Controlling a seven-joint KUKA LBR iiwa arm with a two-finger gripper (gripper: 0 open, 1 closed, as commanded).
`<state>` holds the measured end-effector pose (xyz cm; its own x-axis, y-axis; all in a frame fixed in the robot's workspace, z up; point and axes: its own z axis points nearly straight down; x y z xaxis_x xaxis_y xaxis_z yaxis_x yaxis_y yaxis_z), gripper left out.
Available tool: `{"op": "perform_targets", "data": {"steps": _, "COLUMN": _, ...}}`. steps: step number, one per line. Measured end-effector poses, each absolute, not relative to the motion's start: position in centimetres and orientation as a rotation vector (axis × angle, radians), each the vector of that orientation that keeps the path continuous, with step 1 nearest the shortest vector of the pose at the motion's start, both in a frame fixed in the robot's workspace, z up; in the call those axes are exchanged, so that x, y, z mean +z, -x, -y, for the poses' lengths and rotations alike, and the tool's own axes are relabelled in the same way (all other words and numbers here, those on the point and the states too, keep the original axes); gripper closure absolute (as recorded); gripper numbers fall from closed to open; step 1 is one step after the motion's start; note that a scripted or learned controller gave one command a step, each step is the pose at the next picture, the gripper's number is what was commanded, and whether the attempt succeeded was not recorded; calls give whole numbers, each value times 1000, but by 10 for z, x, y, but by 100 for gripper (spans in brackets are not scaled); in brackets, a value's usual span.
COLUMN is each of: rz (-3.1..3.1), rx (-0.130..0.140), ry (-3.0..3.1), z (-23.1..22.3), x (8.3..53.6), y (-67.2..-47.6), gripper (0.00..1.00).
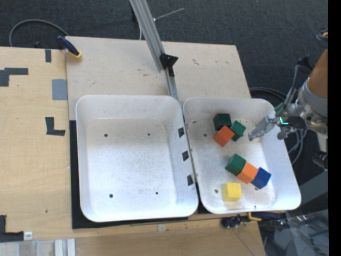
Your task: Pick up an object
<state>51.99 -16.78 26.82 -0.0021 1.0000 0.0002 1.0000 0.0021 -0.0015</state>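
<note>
Several small blocks lie in the right bin [277, 199]. A dark green block [221, 121], a smaller green block [238, 128] and an orange block [224, 135] cluster near the bin's back. Further forward, a green block [235, 164], an orange block [248, 172] and a blue block [261, 177] touch in a row. A yellow block [232, 191] sits alone near the front. My gripper [270, 130] hovers over the bin's right side, to the right of the small green block. It is open, with nothing between its fingers.
The left bin [85, 143] stands beside the right one, their rims meeting in the middle. A slanted metal rail [152, 33] runs down from the top to the bins' shared edge. A cable and a blue-yellow clip [70, 46] lie at the back left.
</note>
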Motion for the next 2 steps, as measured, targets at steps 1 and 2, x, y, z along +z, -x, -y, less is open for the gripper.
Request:
{"op": "perform_targets", "data": {"steps": 1, "rz": 2220, "rx": 6, "ry": 2217, "z": 161, "x": 222, "y": -517, "gripper": 0}}
{"op": "perform_targets", "data": {"steps": 2, "rz": 2219, "rx": 6, "ry": 2217, "z": 158, "x": 179, "y": -518, "gripper": 0}}
